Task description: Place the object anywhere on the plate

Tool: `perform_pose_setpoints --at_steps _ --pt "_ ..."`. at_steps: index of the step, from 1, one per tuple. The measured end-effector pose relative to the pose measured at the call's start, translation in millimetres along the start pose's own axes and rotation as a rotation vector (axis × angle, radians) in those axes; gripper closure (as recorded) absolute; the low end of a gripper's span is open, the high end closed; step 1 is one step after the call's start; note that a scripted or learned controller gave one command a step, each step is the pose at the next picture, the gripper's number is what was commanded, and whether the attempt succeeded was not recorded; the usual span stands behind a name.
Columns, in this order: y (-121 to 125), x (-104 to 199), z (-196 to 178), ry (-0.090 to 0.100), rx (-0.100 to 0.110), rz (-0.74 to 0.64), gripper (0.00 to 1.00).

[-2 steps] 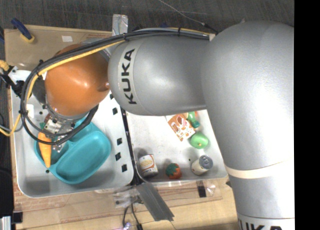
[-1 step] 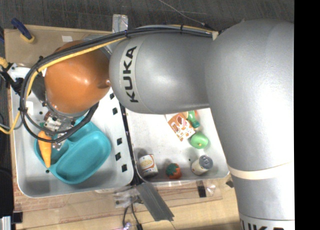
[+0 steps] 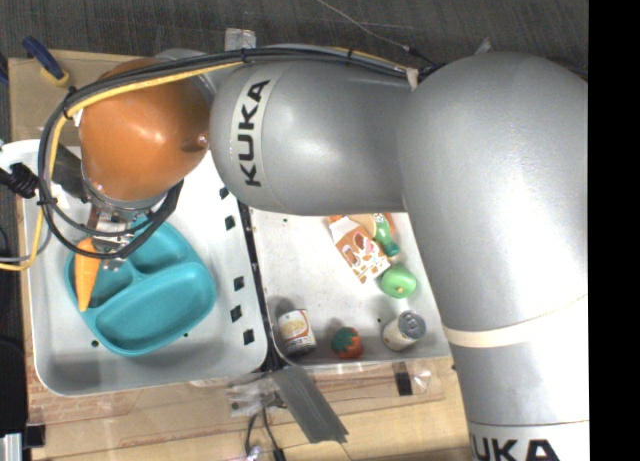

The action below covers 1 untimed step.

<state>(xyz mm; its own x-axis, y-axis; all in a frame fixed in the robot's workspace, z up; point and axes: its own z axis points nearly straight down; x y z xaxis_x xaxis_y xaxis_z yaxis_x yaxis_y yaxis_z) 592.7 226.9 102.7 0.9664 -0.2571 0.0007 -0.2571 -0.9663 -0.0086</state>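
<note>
Teal divided plate in left bin | orange wedge-shaped object lies over plate's left compartment, directly under gripper | step, judged: placement or release | gripper opening: cannot tell, wrist hides it | next: confirm release, lift straight up | right bin: can, green fruit.

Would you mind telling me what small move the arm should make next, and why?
Probably lower slightly and release. The gripper hangs over the teal plate in the left bin, with an orange wedge lying at the plate's left edge beneath it; whether it is gripped is unclear.
</note>
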Motion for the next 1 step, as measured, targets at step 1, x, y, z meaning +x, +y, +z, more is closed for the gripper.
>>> perform_pose_setpoints --at_steps 1 --pt "3.1 -1.4 0.2 0.012 0.012 0.26 1.0"
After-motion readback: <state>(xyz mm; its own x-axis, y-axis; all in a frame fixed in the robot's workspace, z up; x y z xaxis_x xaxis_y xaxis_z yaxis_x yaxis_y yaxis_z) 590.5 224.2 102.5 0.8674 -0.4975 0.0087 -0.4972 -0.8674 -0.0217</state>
